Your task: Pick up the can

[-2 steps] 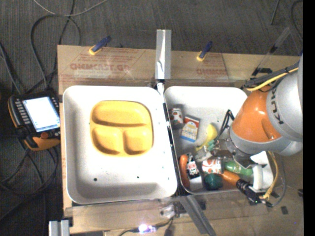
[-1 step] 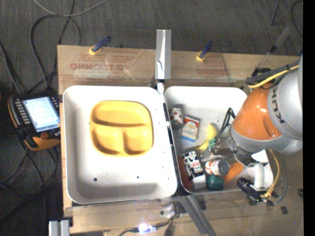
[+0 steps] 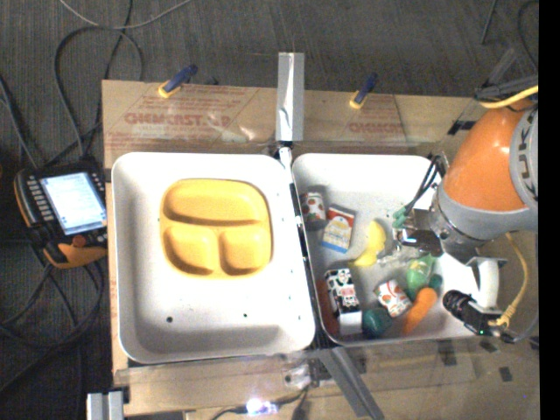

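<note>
Pendant (image 3: 63,201): handheld control unit with a lit screen, lying off the tabletop at far left; its screen text is too small to read.
Cardboard (image 3: 210,116): brown sheet under the bins, printed in faded red letters I cannot make out, held by two blue-and-yellow clamps at the back edge.
Left bin (image 3: 131,322): shallow white bin holding a yellow compartment tray (image 3: 216,226), upright, three sections.
Right bin (image 3: 367,169): crowded with small things.
Can (image 3: 314,208): small can with a red-and-white label, standing near the right bin's left wall, toward the back; label wording unreadable.
Neighbours: a red-and-white carton (image 3: 339,229) just beside the can, a cow-patterned carton (image 3: 342,289) nearer the front, a yellow fruit-shaped item (image 3: 372,243), a carrot (image 3: 418,310).
Gripper (image 3: 408,234): over the right side of the right bin, well apart from the can; its opening cannot be told here.
Arm (image 3: 486,178): orange band reads "KU", cut off.
Step advice: travel leftward above the clutter, descend straight over the can, and keep clear of the bin wall and the carton.
</note>
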